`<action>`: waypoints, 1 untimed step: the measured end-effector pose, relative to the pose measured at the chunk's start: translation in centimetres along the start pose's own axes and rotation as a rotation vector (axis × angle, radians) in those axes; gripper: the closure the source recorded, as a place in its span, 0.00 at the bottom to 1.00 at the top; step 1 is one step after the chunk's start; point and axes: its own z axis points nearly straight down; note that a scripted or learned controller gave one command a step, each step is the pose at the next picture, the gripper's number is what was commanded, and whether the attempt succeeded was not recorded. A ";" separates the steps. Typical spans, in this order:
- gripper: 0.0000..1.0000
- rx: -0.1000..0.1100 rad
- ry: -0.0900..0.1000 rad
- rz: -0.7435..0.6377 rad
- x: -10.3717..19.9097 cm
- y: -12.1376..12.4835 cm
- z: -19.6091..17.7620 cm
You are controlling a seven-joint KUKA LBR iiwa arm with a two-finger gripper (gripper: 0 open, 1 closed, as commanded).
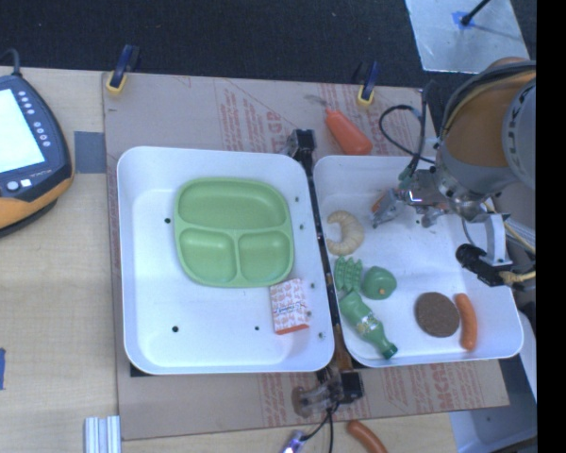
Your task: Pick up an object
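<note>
Camera view: green plastic bottle (367, 323) lies diagonally in right white bin (410, 355), cap lower-right; gripper (403, 206) fingers' state unclear.

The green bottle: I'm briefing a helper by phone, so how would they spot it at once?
Find the right bin, the one the arm reaches into. Along its left wall near the front lies the green bottle, slanted, just below a green pepper-like toy. It alone is long and narrow with a pale label band.

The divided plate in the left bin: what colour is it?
Light green, seen clearly in the camera view: the plate lies in the left bin.
</note>
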 end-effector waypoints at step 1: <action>0.00 -0.002 0.001 0.004 -3.9 3.8 3.6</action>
